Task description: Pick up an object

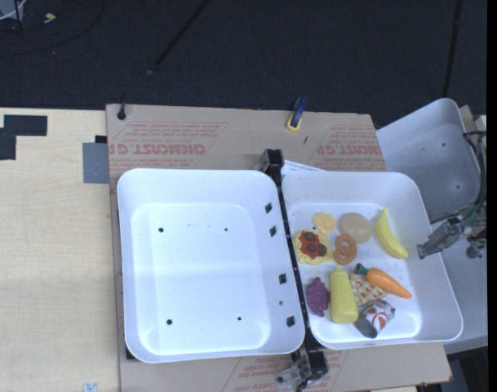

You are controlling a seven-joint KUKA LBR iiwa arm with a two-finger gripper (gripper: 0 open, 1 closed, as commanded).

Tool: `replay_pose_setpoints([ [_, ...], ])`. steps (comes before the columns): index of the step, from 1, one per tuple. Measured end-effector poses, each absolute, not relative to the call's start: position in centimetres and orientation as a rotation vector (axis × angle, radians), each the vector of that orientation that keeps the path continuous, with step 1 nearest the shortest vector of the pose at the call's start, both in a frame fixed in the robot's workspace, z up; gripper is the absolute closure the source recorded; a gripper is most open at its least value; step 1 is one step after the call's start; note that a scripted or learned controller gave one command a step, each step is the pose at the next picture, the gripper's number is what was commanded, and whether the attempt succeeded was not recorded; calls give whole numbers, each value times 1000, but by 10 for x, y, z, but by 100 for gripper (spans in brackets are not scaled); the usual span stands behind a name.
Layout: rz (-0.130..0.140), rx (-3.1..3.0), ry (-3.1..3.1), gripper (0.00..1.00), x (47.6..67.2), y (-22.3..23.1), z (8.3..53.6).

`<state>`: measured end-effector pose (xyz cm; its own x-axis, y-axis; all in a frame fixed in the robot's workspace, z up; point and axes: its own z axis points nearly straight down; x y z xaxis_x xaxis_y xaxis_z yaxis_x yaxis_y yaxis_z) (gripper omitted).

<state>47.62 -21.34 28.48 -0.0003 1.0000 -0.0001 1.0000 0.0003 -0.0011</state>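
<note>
Hovering beyond the right bin's (432, 219) outer rim, the gripper (445, 239) carries nothing; whether it is spread or pressed together cannot be told. Candidate objects cluster inside: banana (390, 233), carrot (388, 282), yellow bottle (342, 296). Tight packing obstructs clean access; the banana lies nearest
</note>
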Motion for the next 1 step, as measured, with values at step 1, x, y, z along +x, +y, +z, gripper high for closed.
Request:
replay_pose_setpoints([
  [1,0,-2214,-2217,0,491,-181,88],
])
